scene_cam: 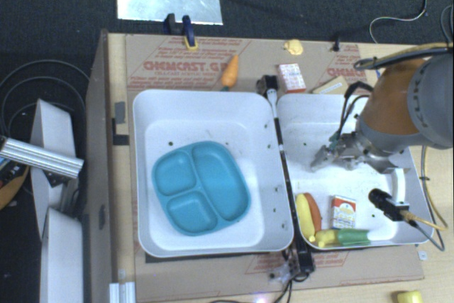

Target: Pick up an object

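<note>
Two white bins sit side by side on the desk (177,57), their inner walls touching along the middle. The left bin (144,152) holds one blue plate (202,184) with three compartments. The plate lies toward the near left corner, with bare white floor along the bin's far side and right side.

The tool (319,160) hangs low over the middle of the right bin (312,120), pointing toward the shared wall and stopping short of it. Whether it is apart or together I cannot tell, and nothing shows gripped in it. Bare floor lies on its far side up to the far rim, and a narrower strip lies between it and the centre wall.

The things to pick number five, all crowded along the near edge of the right bin, apart from the tool. One yellow banana (304,213) lies close against the centre wall. One orange-red sausage (314,207) is just beside it. One red-and-white carton (343,211) is to their right. One green piece (353,236) lies along the near rim, touching one small yellow piece (325,238).

Beyond the bins' far rims, three things rest on the desk: one orange carrot (229,72), one small pink-and-white box (291,76) and one pale yellow lump (294,47).
</note>
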Tool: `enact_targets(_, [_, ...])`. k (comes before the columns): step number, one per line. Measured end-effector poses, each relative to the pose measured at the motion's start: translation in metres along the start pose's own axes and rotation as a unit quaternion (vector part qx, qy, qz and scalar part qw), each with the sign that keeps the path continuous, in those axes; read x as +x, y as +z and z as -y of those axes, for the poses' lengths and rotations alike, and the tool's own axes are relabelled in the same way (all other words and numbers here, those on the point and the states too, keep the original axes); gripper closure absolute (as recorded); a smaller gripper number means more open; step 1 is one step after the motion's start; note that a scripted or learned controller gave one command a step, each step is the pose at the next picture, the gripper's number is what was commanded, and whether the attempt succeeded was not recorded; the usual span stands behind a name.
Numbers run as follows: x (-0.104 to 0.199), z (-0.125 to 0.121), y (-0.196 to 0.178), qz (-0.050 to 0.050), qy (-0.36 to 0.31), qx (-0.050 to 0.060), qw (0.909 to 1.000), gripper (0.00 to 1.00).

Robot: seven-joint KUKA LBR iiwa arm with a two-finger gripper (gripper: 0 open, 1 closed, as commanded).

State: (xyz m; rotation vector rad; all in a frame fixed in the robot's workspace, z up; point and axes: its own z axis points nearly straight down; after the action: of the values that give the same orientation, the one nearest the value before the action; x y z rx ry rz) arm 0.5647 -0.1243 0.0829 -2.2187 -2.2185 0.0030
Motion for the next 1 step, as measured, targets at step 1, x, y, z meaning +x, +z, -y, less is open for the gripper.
enact_targets(1, [-0.0056,-0.0798,-0.0035,0.002,-0.003,-0.007,1.0000,0.00])
